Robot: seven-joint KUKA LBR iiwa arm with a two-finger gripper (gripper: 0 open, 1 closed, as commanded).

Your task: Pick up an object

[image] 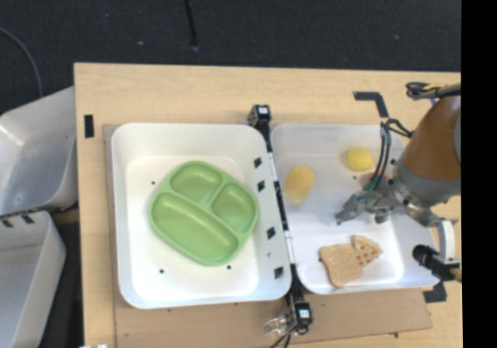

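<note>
The right bin (311, 140) holds three food pieces. A pale yellow rounded piece (299, 182) lies near its left wall, a small bright yellow piece (359, 158) sits toward the back, and a tan slice of bread (349, 259) rests at the front. My gripper (363, 209) hangs low over the middle of this bin, between the bright yellow piece and the bread slice, pointing left. Nothing shows between its fingers. The arm's orange band (431, 144) rises at the bin's right side.
The left bin (132, 144) holds a green divided plate (203, 213). A black clip (259, 114) sits where the two bins meet at the back. The wooden bench (194, 90) runs around both bins. Black cables and brackets (373, 98) lie behind the right bin.
</note>
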